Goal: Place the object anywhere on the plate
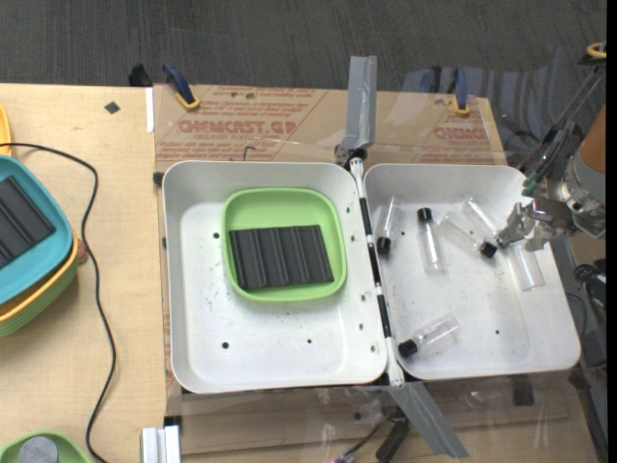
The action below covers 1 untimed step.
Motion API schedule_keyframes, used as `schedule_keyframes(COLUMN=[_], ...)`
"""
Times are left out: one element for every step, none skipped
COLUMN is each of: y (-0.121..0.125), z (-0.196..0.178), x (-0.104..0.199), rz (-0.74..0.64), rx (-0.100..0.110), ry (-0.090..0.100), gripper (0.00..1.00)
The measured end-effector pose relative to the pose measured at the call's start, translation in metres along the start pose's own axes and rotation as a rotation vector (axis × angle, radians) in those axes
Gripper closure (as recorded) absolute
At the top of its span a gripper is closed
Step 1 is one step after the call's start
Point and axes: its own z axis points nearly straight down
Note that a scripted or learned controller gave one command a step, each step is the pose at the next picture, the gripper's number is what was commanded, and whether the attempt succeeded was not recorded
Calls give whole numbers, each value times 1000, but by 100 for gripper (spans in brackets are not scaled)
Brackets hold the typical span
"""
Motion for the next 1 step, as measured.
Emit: schedule_keyframes(y=[0], z=[0], x=[0], rz=[0], rx=[0], ry=[0], gripper=[0])
